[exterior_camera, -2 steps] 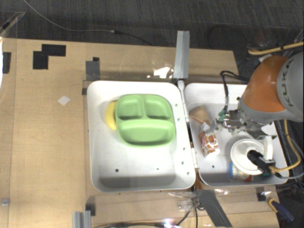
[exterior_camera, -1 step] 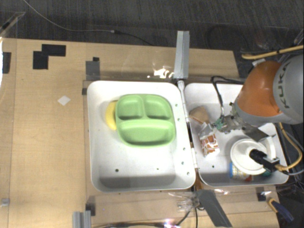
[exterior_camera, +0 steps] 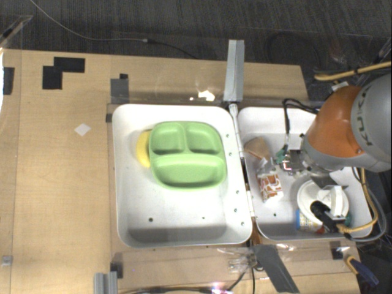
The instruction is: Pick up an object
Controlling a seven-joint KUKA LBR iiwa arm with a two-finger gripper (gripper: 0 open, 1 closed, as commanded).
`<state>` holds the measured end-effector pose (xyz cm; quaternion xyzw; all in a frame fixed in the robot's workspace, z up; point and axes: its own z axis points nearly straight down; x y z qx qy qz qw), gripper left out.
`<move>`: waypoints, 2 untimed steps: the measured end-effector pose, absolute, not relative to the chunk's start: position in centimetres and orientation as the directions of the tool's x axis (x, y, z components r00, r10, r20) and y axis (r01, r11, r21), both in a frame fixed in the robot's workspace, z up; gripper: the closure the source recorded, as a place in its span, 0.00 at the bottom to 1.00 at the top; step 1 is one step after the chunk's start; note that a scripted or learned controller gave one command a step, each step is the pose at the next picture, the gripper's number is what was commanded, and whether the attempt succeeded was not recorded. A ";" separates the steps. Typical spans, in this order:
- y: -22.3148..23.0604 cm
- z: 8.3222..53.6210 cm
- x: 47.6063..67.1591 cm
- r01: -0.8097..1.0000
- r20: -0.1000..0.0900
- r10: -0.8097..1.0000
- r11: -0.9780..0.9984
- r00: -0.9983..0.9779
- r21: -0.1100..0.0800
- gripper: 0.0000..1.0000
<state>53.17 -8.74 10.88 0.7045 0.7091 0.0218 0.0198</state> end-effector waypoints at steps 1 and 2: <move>-5.1 18.5 51.5 0.997 0.000 0.997 -0.077 0.077 0.005 0.00; -8.5 13.2 53.5 0.989 0.000 0.989 0.151 -0.151 0.002 0.00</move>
